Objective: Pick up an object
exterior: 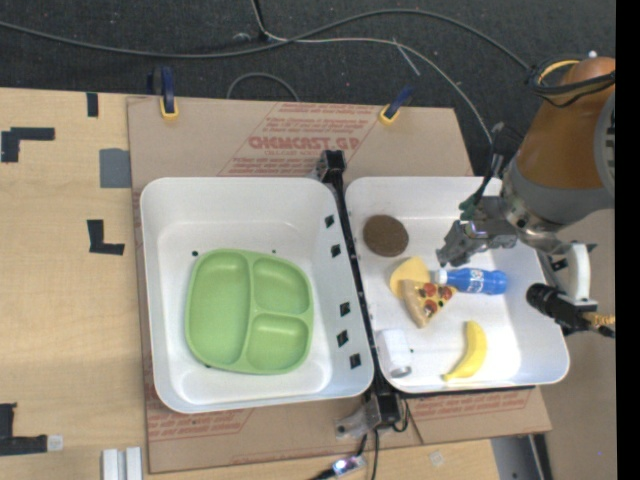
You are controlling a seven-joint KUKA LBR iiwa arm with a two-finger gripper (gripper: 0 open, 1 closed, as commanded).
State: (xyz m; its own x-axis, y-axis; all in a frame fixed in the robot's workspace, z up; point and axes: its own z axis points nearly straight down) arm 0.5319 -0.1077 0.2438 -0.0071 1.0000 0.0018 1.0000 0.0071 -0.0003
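Note:
The right bin (520, 368) holds a brown round cookie (385, 235), a yellow pizza slice with red toppings (419, 288), a blue bottle with a white cap (474, 281) lying on its side, and a yellow banana (468, 352). My gripper (455, 253) hangs over the right bin, just above and left of the blue bottle and to the right of the cookie. The grey arm with its orange band (565, 138) comes in from the right. Nothing shows between the fingers.
A green divided plate (250, 311) lies in the left bin (160, 208). A black divider strip (345, 268) runs between the bins. A small white piece (392, 346) sits at the right bin's near left corner. Cables cross the dark floor behind the bench.

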